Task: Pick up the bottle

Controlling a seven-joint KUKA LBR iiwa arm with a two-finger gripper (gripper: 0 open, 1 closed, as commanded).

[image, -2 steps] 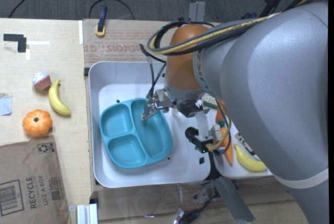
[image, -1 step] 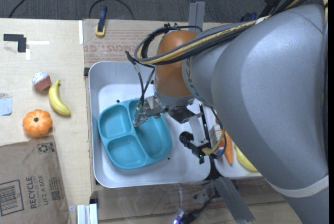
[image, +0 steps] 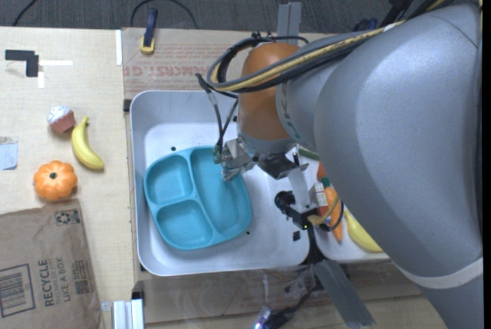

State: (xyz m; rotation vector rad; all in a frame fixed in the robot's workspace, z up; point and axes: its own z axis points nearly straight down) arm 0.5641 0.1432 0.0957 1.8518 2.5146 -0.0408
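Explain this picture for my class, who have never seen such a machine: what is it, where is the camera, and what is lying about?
The big grey shape is a robot arm with an orange band. One camera looks down at a slant from above. The gripper hangs over a blue divided tray inside a white bin. Whether it holds anything cannot be told. Left of the bin, on the bench, lie a banana, a small pumpkin and a cupcake. A second banana peeks out under the arm.

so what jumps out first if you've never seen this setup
The big grey arm fills the right side, its claw down over a blue divided tray in the white bin. On the cardboard to the left lie a banana, a small pumpkin and a cupcake.
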